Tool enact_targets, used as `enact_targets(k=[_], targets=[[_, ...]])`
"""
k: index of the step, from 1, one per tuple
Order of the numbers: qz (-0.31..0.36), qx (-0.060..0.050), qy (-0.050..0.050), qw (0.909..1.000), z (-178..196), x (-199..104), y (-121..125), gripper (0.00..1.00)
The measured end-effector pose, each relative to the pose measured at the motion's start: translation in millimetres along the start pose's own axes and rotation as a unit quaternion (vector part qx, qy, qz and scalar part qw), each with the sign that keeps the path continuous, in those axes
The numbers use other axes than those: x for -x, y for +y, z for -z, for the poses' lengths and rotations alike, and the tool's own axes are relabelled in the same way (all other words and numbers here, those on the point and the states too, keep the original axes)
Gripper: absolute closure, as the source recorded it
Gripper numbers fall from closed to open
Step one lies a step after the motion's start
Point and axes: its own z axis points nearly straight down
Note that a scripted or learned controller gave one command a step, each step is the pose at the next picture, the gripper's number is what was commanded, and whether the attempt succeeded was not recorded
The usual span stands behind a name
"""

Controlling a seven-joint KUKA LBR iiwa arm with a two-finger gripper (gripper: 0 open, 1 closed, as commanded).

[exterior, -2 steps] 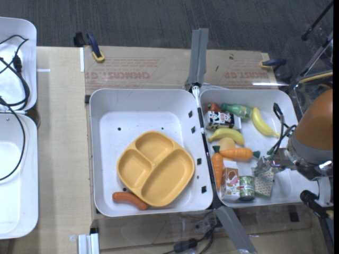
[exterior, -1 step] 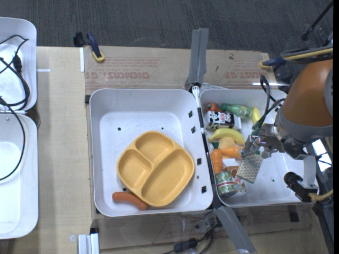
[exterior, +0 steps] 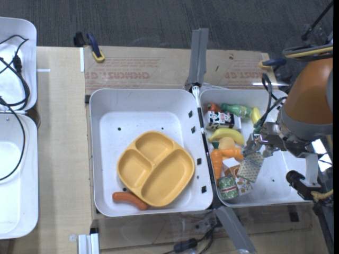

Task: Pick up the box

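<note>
Right bin [exterior: 275,192]: box [exterior: 248,169] just below gripper [exterior: 260,144], seemingly touching.

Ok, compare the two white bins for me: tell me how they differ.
The left bin holds a yellow divided plate and an orange sausage, with much bare floor; the right bin is crowded along its left side with toy food such as a banana and a carrot. The gripper hangs over the right bin, not the left. Both are shallow, white and side by side.
</note>
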Motion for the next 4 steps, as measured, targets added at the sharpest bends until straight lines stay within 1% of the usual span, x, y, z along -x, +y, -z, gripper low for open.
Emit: enact_targets(k=[3, 4], targets=[[0.001, -0.005, -0.002, 1.0000, 22, 3, 2, 1.00], [0.001, -0.005, -0.002, 1.0000, 22, 3, 2, 0.00]])
